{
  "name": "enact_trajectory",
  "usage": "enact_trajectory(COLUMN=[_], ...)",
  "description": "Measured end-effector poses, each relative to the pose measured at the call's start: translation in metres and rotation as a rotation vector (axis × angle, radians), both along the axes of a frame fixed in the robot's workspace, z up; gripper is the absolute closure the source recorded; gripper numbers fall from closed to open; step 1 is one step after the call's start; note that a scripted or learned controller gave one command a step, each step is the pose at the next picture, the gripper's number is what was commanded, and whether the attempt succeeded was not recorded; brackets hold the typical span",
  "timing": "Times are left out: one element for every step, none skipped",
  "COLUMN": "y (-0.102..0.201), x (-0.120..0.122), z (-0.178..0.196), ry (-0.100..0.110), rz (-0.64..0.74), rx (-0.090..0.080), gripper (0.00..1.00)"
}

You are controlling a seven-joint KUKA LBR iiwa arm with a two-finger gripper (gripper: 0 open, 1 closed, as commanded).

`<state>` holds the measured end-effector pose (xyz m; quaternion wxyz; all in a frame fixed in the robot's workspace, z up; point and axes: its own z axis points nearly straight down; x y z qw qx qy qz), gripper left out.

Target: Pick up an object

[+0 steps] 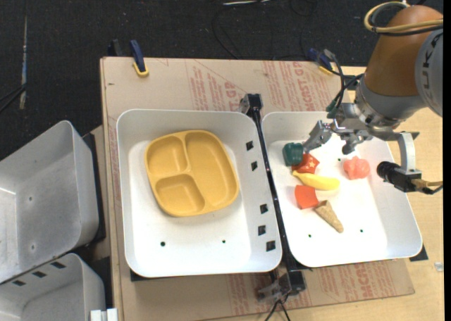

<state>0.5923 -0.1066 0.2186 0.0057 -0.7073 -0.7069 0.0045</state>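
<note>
From the cone [330, 215] up, I see my gripper [332, 137] spread wide over the toys, so I must drop toward six o'clock and pinch the banana [318, 181].

Light is bright and even across the middle of the frame, falling from above. The two white bins [134, 172] come close to washing out, with soft glare on their floors. Shadows are short and faint beneath the small items at centre right. The dark floor along the top stays dim. Focus is slightly soft throughout, with fine detail grainy.
</note>
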Motion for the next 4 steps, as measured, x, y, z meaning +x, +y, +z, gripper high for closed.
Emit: enact_trajectory(y=[0.0, 0.009, 0.004, 0.005], x=[0.003, 0.003, -0.001, -0.002], z=[0.008, -0.051, -0.095, -0.128], ry=[-0.014, -0.011, -0.011, -0.012], rz=[0.002, 0.001, -0.001, -0.001], rx=[-0.002, -0.001, -0.001, -0.001], gripper=[0.0, 0.0, 0.0, 0.0])
